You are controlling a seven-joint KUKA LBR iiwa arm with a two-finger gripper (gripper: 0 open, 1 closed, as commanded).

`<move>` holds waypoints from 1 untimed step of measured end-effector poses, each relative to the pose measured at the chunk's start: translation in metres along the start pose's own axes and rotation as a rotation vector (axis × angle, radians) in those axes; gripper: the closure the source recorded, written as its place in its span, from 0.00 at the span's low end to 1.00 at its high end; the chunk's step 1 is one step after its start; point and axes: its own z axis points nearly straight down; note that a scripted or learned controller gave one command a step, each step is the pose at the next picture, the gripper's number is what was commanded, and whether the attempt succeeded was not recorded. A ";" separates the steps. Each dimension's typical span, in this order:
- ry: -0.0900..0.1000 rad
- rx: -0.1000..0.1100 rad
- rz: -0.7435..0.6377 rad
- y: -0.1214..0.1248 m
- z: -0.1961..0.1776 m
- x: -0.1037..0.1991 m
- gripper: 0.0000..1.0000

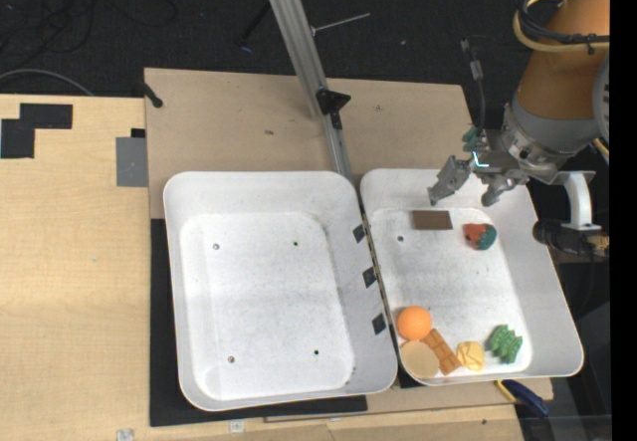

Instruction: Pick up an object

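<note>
Approach was under way: two-finger claw (pixel 466 187) hung spread and empty, flat brown rectangular block (pixel 431 220) just below it; descending and closing looked the likely next need.

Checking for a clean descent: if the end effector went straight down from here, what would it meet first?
Probably the brown block or bare bin floor beside it; the open end effector hangs over that corner, but depth is unclear.

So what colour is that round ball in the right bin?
Orange ball, seen in the camera view.
</note>
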 end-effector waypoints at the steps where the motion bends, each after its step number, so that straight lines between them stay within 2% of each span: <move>1: -0.001 -0.005 0.002 0.001 -0.003 -0.001 0.00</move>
